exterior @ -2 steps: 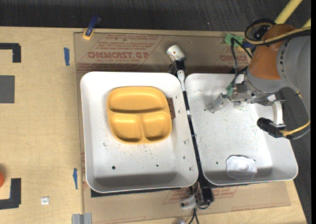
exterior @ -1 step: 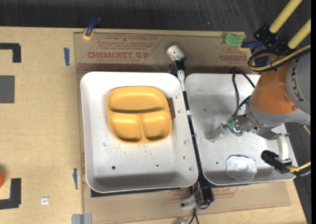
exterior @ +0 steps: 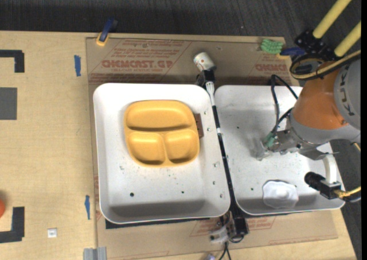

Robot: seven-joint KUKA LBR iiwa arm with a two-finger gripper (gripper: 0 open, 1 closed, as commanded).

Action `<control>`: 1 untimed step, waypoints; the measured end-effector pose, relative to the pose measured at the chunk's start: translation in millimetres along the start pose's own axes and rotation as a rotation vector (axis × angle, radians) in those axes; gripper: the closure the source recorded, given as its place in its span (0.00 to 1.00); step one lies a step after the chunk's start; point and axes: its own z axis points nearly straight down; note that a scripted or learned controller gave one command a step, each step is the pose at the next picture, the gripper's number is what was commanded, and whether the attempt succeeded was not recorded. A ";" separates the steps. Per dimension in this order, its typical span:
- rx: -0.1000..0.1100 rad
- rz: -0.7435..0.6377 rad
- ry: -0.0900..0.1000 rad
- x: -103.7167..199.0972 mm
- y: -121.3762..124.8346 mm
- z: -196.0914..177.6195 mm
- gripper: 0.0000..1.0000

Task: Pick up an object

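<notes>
Nearest the camera, a small white crumpled object (exterior: 280,193) lies by the near wall of the right bin (exterior: 246,109). My gripper (exterior: 268,143) hangs over that same bin's middle, a little farther back and slightly left of the object, apart from it. Whether my jaws are spread or pressed together I cannot tell; they look too small and blurred, and I see nothing between them. My arm (exterior: 321,109), with its orange band, comes in from the right. A yellow divided tray (exterior: 161,131) sits in the left bin (exterior: 109,155).
</notes>
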 end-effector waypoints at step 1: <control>0.000 0.000 0.000 0.0 -0.1 0.0 0.00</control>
